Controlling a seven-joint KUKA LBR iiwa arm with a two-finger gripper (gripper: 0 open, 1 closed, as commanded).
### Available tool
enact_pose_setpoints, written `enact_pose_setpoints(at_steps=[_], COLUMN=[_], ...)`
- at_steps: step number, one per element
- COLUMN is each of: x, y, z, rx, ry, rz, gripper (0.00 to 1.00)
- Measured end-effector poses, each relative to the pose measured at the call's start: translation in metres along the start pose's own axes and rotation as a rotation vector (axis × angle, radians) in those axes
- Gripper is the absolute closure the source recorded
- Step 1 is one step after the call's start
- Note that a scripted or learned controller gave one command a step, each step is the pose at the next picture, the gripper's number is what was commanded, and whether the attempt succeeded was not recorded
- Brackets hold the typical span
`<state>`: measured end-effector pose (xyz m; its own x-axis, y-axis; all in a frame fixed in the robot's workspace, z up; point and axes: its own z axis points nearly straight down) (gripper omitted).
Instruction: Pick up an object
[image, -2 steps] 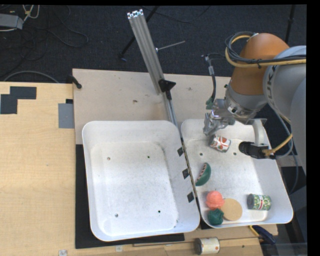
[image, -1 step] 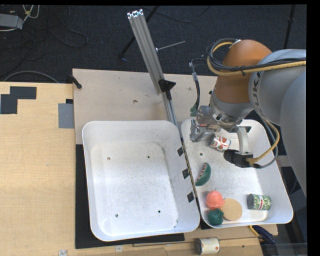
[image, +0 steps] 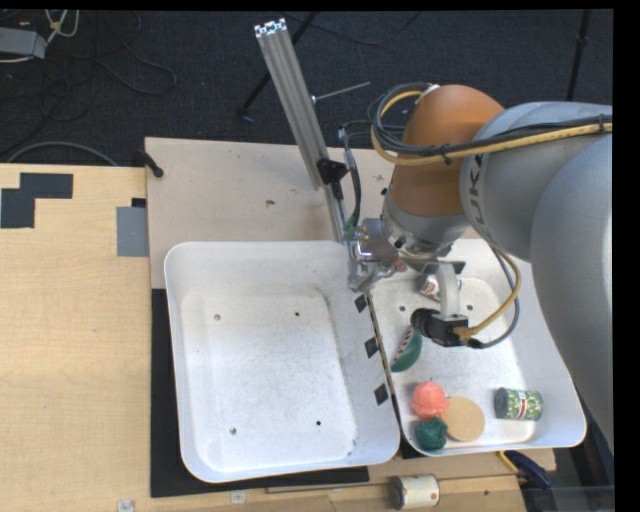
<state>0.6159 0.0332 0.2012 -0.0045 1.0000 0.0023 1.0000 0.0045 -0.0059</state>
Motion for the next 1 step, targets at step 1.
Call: enact_pose_setpoints(at_steps=[1], x=[0.0396], y=[-0.0134], z=[-0.0100], rx=[0.000], ry=[0.000], rz=[0.001], gripper=[1.00])
